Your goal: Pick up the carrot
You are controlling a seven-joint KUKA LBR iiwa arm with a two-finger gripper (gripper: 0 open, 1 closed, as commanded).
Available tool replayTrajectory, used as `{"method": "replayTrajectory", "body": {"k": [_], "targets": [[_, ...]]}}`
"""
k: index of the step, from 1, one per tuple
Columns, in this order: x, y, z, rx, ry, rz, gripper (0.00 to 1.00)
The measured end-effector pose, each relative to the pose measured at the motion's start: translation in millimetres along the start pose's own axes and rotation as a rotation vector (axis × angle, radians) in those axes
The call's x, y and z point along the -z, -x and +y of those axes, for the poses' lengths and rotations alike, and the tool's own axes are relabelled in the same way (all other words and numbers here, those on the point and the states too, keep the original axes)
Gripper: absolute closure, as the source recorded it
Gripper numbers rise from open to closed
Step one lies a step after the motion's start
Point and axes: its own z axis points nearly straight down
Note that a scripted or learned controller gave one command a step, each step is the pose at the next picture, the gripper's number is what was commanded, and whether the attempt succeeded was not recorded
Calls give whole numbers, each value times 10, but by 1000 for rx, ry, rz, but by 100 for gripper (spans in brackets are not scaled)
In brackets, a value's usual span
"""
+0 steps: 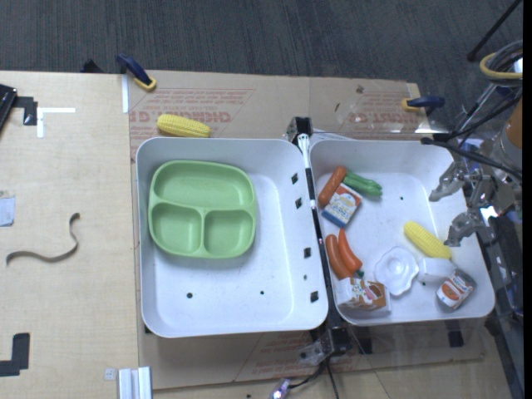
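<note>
The carrot (332, 186), orange with a green leafy top (364, 184), lies at the upper left of the right bin (391, 152), beside the divider. My gripper (450, 212) hovers over that bin's right side, well to the right of the carrot. It is open, and nothing sits between its fingers. One fingertip (438, 191) is toward the back; the other (458, 232) is just right of a yellow corn cob (426, 239).
The right bin also holds a blue-and-white carton (342, 209), two red sausages (342, 254), a fried egg (396, 271), a sauce packet (364, 294) and a small can (455, 290). A green divided plate (202, 209) sits in the left bin (249, 306). Another corn cob (183, 125) lies behind the bins.
</note>
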Motion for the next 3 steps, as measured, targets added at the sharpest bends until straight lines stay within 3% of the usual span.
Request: {"method": "replayTrajectory", "body": {"k": [1, 2, 3], "targets": [[-951, -284, 566, -153, 1, 1, 0], [-880, -641, 913, -20, -37, -53, 0], [-1007, -155, 406, 24, 0, -2, 0]]}}
